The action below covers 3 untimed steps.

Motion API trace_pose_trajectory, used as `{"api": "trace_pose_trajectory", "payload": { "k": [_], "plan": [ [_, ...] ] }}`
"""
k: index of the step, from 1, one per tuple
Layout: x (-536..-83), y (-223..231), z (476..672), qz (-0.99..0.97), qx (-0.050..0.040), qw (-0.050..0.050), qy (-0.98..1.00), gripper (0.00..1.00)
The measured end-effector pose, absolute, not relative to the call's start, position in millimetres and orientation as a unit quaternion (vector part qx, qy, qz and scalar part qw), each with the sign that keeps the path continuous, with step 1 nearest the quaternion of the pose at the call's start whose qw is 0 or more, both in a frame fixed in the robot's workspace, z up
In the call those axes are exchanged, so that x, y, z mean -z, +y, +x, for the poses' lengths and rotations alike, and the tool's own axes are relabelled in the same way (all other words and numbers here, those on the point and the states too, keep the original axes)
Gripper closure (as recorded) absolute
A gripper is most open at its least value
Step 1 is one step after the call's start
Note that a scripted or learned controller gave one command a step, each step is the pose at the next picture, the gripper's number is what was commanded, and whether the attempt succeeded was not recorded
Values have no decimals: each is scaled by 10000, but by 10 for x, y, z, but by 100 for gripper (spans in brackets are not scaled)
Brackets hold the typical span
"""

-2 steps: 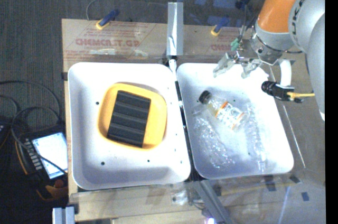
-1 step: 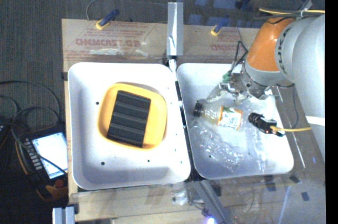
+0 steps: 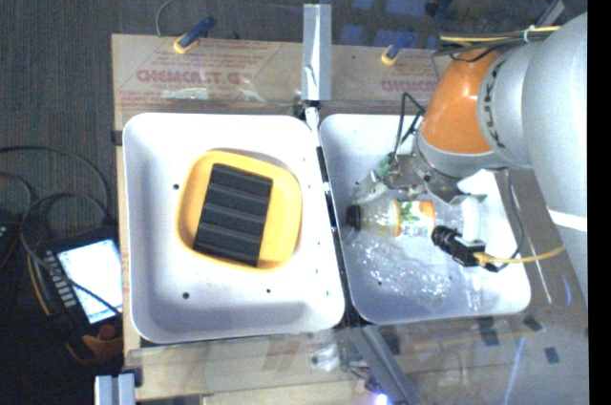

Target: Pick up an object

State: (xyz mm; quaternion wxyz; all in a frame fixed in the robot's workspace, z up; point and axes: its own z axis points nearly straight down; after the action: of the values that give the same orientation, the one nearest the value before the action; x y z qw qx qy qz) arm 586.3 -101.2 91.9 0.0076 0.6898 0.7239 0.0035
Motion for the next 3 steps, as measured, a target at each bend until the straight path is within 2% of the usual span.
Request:
{"api": "trace_pose_trajectory", "payload": {
  "k": [1,2,3],
  "plan": [
    [-918,-1305,5640,6975,-50,71,7165,0],
    [-923,-1099,5356,6842,-48,98,7292,0],
    [-924,-999,5174,6809,-53,111,7323,0]
  ]
}}
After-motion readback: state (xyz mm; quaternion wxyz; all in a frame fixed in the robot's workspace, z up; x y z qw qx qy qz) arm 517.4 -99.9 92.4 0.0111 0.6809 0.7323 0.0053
